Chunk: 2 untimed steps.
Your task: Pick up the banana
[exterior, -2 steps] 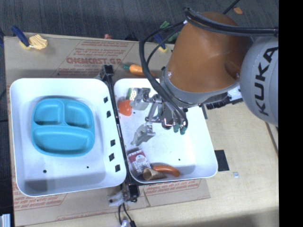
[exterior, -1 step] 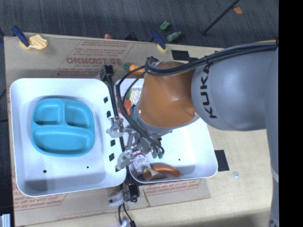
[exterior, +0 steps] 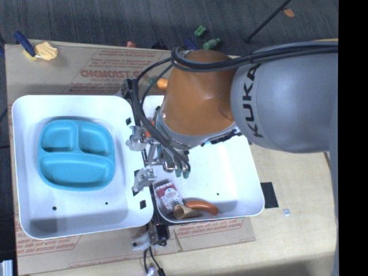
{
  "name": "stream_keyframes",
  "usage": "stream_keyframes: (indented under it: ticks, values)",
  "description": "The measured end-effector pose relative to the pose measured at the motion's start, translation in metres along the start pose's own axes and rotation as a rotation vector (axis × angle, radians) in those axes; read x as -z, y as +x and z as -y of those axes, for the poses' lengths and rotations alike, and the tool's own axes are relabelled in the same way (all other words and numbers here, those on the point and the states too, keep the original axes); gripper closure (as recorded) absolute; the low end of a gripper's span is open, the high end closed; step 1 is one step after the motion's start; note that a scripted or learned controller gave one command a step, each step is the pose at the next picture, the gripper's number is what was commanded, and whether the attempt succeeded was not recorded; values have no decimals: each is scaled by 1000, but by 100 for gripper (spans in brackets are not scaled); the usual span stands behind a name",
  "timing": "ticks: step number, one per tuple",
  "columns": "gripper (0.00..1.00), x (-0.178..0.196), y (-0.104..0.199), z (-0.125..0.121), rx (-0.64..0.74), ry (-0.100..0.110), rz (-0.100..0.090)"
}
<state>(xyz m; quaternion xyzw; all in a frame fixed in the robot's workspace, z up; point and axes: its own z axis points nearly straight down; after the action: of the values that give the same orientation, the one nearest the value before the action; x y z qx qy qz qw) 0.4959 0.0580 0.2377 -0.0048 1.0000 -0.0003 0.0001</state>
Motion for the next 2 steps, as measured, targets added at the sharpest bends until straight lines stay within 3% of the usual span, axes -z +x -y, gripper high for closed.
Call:
stream_keyframes:
  ticks: [1, 2]
  values:
    - [0, -126, 8, -50, 121, 0, -6]
    - [100, -115, 7, -50, 123, 0, -4]
